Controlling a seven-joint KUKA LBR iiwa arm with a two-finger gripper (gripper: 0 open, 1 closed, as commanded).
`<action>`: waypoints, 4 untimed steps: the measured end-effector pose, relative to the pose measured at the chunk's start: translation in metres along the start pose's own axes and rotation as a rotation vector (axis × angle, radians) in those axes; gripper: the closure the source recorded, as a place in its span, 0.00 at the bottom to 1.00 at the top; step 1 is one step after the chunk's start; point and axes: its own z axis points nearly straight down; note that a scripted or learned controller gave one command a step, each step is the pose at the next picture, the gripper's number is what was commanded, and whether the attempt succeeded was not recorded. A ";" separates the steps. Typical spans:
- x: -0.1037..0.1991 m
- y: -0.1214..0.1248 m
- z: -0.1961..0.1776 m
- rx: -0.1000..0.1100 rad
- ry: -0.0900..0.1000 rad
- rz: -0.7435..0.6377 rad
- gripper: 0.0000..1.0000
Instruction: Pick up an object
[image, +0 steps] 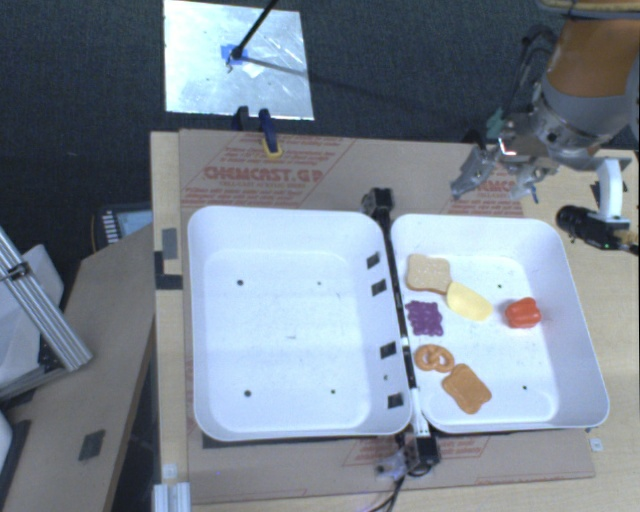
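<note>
Brown cracker-looking piece (467, 388) sitting nearest in the right bin (575, 300), pretzel (433, 357), purple grapes (426, 318), toast (428, 273), yellow lump (468, 301), red pepper (522, 313) lying around it, left bin (215, 235) alongside, hand (478, 172) hovering above the surface (330, 165) behind the bins, holding nothing, can't tell how open.

The arm (590, 70) is reaching in from the upper right, its orange band sitting just above the grey wrist. The wrist is tilting down and leftward, and the gripper (470, 180) is hanging at its lower left end, its fingers (463, 186) pointing downward, holding nothing.
</note>
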 end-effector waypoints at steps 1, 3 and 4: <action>0.058 0.006 -0.147 -0.008 0.001 -0.003 0.00; -0.049 -0.044 -0.200 0.011 -0.003 0.014 0.00; -0.119 -0.056 -0.201 0.010 -0.004 0.014 0.00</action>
